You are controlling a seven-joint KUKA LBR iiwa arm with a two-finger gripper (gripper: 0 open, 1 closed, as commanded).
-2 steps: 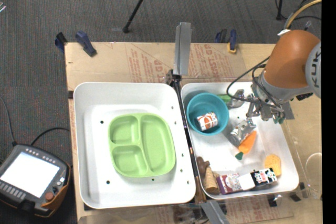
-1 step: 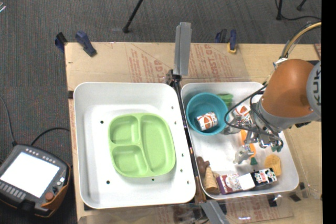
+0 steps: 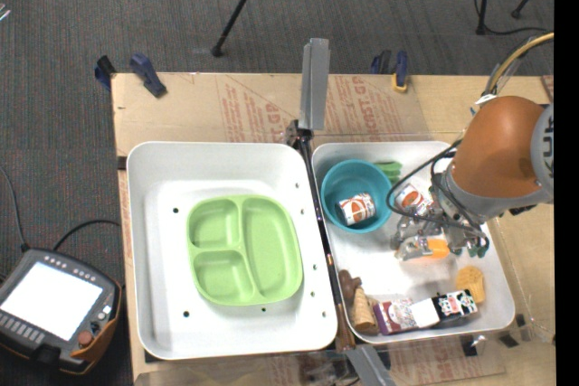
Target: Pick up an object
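In the right bin (image 3: 503,303), my gripper (image 3: 423,241) hangs low over the middle of the floor, below the arm's orange band (image 3: 493,149). A small orange object (image 3: 436,247) lies right at the gripper's tip, partly hidden by it. A red and white can (image 3: 413,197) sits just above the gripper, by the arm. To the left is a teal bowl (image 3: 355,191) with a second small can (image 3: 357,209) inside.
A tan waffle-like piece (image 3: 470,283), a dark and white carton (image 3: 425,312), an ice cream cone (image 3: 363,309) and a brown item (image 3: 348,285) lie along the right bin's front. A green item (image 3: 390,167) peeks out behind the bowl. The left bin (image 3: 154,185) holds a green divided plate (image 3: 244,249).
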